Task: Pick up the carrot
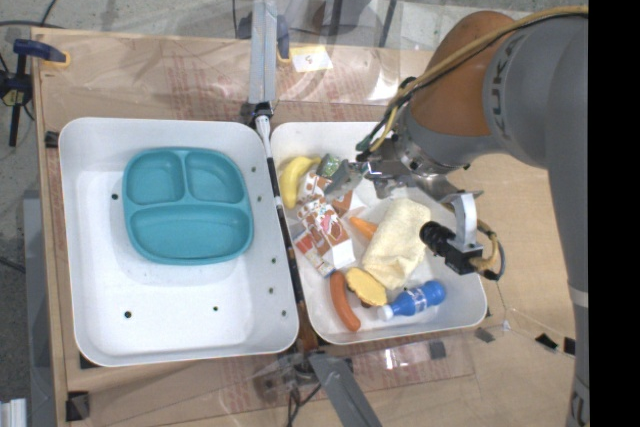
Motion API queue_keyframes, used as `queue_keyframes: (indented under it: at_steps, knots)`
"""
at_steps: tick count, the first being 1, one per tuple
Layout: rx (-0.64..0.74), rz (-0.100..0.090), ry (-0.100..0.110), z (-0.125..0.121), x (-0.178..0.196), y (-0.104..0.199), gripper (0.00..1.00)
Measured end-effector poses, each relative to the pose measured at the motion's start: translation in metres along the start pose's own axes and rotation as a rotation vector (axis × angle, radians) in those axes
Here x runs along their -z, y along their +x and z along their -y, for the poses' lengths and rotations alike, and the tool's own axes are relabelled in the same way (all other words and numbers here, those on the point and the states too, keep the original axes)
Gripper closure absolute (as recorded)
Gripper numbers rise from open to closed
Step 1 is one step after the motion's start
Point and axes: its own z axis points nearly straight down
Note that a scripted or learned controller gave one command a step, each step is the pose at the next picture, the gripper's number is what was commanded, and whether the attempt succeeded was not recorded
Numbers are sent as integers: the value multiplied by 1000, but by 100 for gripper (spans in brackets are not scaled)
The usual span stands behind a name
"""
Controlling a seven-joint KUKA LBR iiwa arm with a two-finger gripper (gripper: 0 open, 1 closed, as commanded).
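The carrot is a small orange piece in the middle of the right bin. Part of it is tucked under a cream-coloured bag on its right. My gripper hangs over the upper middle of that bin, a short way above and left of the carrot in the view, close to the red-and-white cartons. The grey wrist and its cables cover the bin's upper right part. Nothing shows in the gripper's hold.
The right bin also holds a banana at the upper left, an orange sausage, a yellow lump and a blue bottle near the front. A teal divided plate lies in the left bin.
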Motion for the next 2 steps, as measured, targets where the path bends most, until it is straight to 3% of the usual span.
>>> queue_keyframes:
  at_steps: [1,2]
  knots:
    - [88,-1,2,81,-94,-37,0]
    - [-289,2,-3,-3,-86,-121,0]
